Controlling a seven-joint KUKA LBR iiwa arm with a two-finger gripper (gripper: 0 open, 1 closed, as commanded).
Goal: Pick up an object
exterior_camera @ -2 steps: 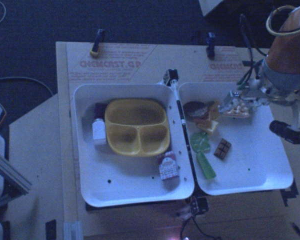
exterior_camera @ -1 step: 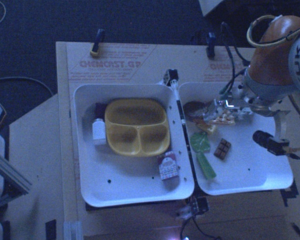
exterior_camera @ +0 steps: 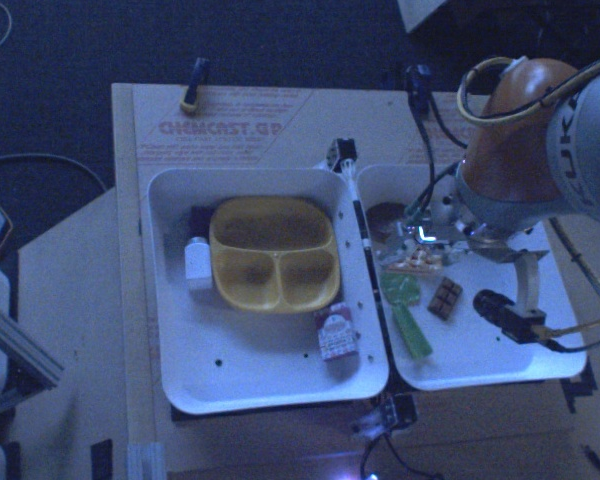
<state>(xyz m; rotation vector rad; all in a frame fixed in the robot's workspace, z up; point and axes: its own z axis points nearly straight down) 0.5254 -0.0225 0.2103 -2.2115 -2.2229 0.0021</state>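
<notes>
Orange-capped arm [exterior_camera: 525, 138] leaning over the right bin [exterior_camera: 480, 363].
Its gripper [exterior_camera: 423, 236] hangs low above a small printed packet [exterior_camera: 417, 261], likely the chosen target; grip state can't be told. Green spatula [exterior_camera: 408, 318] and brown block [exterior_camera: 445, 297] lie nearby, the yellow plate [exterior_camera: 275, 253] left.

1. Two white bins are counted: a left bin [exterior_camera: 170, 268] and a right bin [exterior_camera: 480, 363].
2. One yellow divided plate [exterior_camera: 274, 252] is seen.
3. One small white bottle [exterior_camera: 198, 263] is seen.
4. One small carton [exterior_camera: 336, 333] is seen.
5. One green utensil [exterior_camera: 408, 318] is seen.
6. One brown block [exterior_camera: 445, 297] is seen.
</notes>
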